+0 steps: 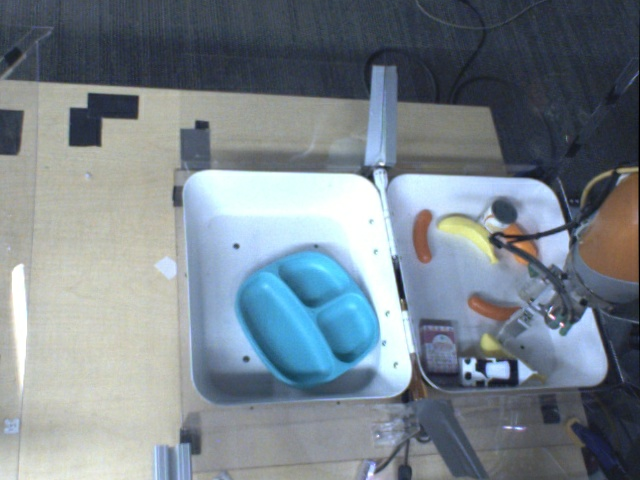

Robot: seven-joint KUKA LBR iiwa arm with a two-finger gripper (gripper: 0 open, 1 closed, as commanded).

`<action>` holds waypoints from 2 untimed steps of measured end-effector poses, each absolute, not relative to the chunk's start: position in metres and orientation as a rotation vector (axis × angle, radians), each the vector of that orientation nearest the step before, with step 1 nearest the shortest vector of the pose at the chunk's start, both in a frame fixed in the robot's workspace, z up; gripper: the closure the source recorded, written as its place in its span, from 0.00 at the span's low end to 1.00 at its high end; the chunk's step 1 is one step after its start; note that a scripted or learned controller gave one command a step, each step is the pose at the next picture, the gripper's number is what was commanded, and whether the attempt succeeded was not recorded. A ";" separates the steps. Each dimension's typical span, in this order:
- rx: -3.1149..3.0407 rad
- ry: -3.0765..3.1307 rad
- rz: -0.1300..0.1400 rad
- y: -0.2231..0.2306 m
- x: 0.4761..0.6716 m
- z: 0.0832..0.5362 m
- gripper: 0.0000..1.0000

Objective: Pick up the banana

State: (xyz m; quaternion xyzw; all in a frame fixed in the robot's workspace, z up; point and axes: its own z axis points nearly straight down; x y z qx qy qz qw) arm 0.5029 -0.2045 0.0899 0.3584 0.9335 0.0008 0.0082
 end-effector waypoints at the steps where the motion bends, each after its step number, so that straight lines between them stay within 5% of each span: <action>1: 1.282 2.856 0.003 -0.205 0.585 0.223 0.00; 2: 1.322 2.841 0.005 -0.104 0.610 0.252 0.00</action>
